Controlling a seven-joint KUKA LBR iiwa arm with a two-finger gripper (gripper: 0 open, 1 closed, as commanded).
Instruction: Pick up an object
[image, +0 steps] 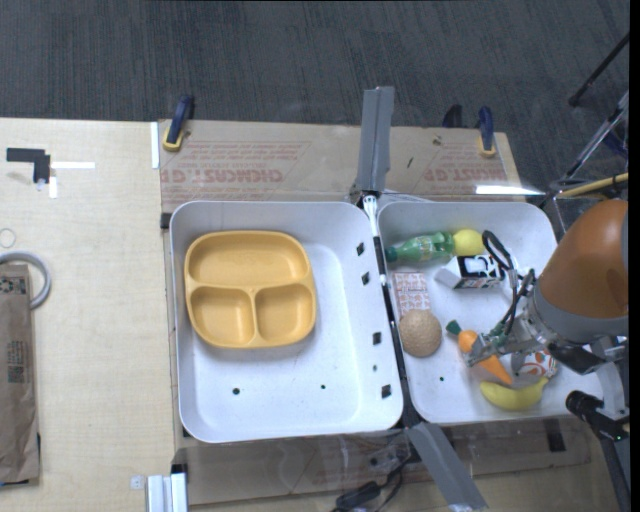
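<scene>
The camera view shows you the claw (497, 347) low in the right-hand shallow white bin (440, 400), down among a small orange carrot-like piece (491, 368) and a curved yellow plastic banana (514, 394), but you cannot tell how wide it stands or whether anything sits in it. Of the things in reach, the banana just beside it looks light, stiff and rather slick, so you would do best to pinch it across its thick middle, not its tapering ends. Further out lie a round tan ball (421, 333), a green bottle (420, 248) and a yellow lemon (467, 241), and the left bin (270, 400) holds a yellow divided plate (250, 289).
</scene>
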